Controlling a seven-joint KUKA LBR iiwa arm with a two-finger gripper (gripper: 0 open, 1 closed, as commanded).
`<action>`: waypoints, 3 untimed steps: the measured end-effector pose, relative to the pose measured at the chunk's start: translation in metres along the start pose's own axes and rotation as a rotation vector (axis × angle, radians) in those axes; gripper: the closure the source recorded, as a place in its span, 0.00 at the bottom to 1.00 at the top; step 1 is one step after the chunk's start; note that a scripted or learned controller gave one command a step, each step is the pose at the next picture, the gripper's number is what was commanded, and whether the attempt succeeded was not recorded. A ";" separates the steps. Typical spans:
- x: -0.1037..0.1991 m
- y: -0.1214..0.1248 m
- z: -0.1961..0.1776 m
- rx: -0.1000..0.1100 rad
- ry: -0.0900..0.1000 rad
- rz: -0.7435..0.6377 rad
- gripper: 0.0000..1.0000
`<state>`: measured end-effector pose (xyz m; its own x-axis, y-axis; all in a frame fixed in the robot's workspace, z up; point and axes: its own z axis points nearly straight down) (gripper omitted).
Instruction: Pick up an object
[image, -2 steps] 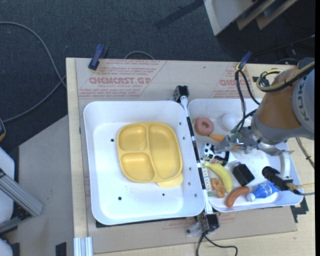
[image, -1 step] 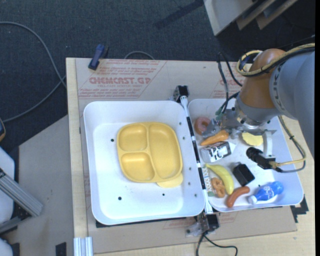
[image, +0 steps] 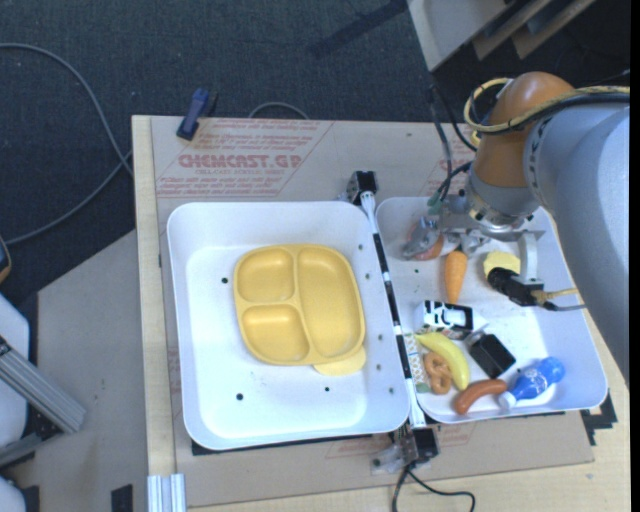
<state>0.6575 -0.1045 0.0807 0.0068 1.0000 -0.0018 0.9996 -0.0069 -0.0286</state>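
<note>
Two bins: left white bin (image: 200, 300), right white bin (image: 580, 392).
Pincer (image: 470, 238): over upper part of the right white bin; clenched or released, I cannot tell.
Orange plastic carrot (image: 454, 277): in the right white bin, just below the pincer.

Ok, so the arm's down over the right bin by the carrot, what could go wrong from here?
1. The gripper sits just above the carrot's upper end; a tapered shape like that may slip out or get pushed aside.
2. The right bin is crowded: banana, black block, sausage and blue bottle lie close together, so a grasp there could nudge or catch a neighbour.
</note>
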 end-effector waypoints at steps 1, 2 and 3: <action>0.001 -0.003 -0.008 0.018 0.003 -0.001 1.00; 0.046 -0.048 -0.104 -0.029 0.003 -0.009 1.00; 0.086 -0.098 -0.144 -0.027 0.003 -0.008 1.00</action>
